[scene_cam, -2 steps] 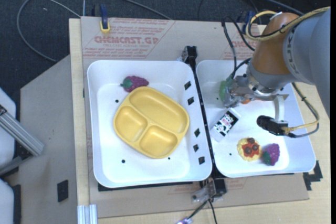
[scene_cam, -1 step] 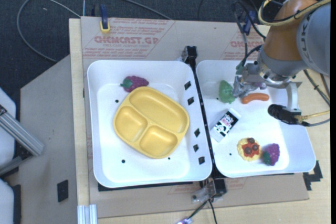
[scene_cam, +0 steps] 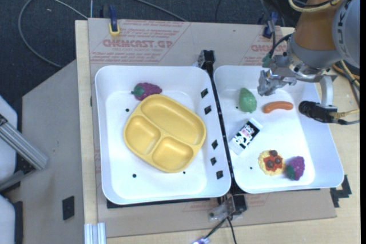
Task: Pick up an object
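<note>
White bins sit side by side; the gripper [scene_cam: 269, 86] hovers just beside the orange sausage [scene_cam: 278, 106], finger state indiscernible. Sausage looks light, smooth, probably slippery; grasp mid-length.

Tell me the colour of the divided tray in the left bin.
Yellow. The divided tray shows best in the camera view, lying in the left bin.
</note>
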You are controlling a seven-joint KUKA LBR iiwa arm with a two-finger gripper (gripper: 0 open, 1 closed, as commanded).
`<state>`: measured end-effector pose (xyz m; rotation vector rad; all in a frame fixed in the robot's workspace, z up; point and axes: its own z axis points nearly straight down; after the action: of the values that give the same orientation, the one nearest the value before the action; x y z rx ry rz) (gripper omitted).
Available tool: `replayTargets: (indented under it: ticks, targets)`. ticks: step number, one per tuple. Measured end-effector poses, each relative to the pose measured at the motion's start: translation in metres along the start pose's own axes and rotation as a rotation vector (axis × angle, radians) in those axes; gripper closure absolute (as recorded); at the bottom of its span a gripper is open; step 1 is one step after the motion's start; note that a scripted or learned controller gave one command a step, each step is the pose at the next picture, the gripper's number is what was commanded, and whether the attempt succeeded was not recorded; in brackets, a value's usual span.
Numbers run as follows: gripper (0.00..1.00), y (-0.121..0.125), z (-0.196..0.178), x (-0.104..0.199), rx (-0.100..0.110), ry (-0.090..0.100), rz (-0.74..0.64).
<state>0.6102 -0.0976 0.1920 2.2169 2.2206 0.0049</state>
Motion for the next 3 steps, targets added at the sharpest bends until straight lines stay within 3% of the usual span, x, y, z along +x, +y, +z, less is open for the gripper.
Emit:
replayTargets:
  ticks: [1,3]
  targets:
    - [1.00,0.010,-0.049,0.004,-0.002,0.000,0.000]
    - [1.00,-0.013,-0.043,0.116,0.008,0.003,-0.003]
